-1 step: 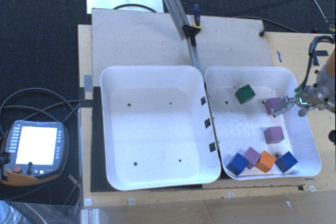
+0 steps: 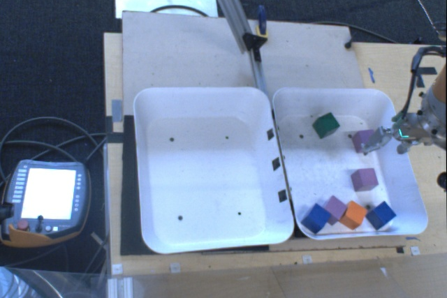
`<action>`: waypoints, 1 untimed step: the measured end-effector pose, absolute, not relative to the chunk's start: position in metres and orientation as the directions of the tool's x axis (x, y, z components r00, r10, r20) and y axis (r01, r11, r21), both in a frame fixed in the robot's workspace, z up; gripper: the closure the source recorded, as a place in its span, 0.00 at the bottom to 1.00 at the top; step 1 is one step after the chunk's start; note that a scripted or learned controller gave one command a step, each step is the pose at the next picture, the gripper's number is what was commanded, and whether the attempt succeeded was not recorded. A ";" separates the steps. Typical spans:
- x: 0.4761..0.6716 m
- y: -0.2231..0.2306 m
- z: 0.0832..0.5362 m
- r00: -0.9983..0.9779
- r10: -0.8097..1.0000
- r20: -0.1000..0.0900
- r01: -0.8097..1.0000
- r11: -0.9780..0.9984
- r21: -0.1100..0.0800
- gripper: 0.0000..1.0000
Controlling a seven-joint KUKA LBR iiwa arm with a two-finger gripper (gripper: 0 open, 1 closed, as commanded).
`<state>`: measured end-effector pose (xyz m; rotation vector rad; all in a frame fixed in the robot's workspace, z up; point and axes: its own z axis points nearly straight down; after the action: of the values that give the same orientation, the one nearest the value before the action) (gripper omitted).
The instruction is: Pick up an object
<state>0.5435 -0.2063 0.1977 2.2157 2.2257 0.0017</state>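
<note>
Camera view: fingers (image 2: 375, 144) at purple cube (image 2: 362, 141); grip state unclear; no legible writing.

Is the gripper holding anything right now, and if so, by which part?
Cannot be told. The gripper is right at a purple block by the right bin's edge, but a grip isn't visible.

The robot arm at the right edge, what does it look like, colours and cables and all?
The arm is grey metal, with a strip of orange at the picture's edge. Dark cables loop above it. Its gripper is a pale grey, slim piece pointing into the right bin, with a small green light near its base.
</note>
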 end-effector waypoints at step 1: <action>0.548 -0.213 0.152 -0.003 1.000 0.000 1.000 0.003 -0.002 0.00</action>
<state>0.5484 -0.2127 0.1523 2.2195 2.2254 -0.0020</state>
